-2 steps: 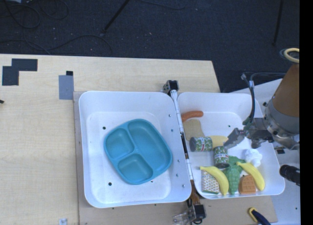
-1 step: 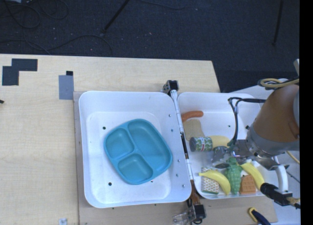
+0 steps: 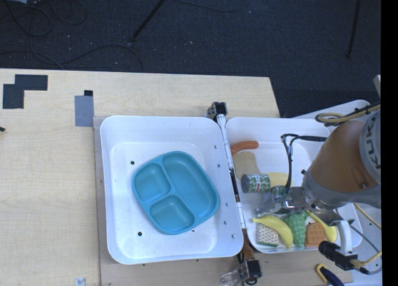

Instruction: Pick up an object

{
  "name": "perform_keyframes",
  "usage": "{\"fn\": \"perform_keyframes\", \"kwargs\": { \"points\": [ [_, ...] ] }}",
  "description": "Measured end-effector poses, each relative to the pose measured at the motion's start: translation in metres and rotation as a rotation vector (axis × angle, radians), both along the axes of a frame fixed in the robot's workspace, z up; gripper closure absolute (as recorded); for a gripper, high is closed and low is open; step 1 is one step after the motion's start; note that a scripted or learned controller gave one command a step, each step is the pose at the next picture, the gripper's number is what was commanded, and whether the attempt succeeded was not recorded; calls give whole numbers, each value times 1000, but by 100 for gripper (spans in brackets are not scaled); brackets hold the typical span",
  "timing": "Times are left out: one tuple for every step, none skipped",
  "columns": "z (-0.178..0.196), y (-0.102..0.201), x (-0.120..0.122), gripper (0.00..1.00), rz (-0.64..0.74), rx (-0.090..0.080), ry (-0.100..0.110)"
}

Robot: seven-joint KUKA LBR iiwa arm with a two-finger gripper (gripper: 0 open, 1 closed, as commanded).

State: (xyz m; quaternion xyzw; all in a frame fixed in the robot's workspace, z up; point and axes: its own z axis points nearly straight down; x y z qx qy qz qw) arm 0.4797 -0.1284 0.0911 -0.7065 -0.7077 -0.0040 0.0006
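The right bin (image 3: 261,134) holds a pile of toy food: a sausage (image 3: 244,146), a tan bread piece (image 3: 245,164), a small green can (image 3: 255,183), a yellow banana (image 3: 278,228), a green leafy piece (image 3: 296,229), a waffle-patterned piece (image 3: 267,235) and an orange cracker (image 3: 314,234). My gripper (image 3: 280,201) hangs low over the middle of this bin, just right of the can and above the banana. The orange wrist band and grey arm cover the bin's right side. The metal parts at the tip blur together.
The left bin (image 3: 118,154) carries a blue three-compartment plate (image 3: 175,191). A hinge clamp (image 3: 217,110) sits between the bins at the back. Cables (image 3: 292,145) loop over the right bin's back. The wooden bench (image 3: 50,185) stretches to the left.
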Motion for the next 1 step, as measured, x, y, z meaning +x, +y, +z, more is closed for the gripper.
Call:
{"fn": "perform_keyframes", "kwargs": {
  "points": [
    [53, -19, 65, 0, -2, -5, 10]
  ]
}}
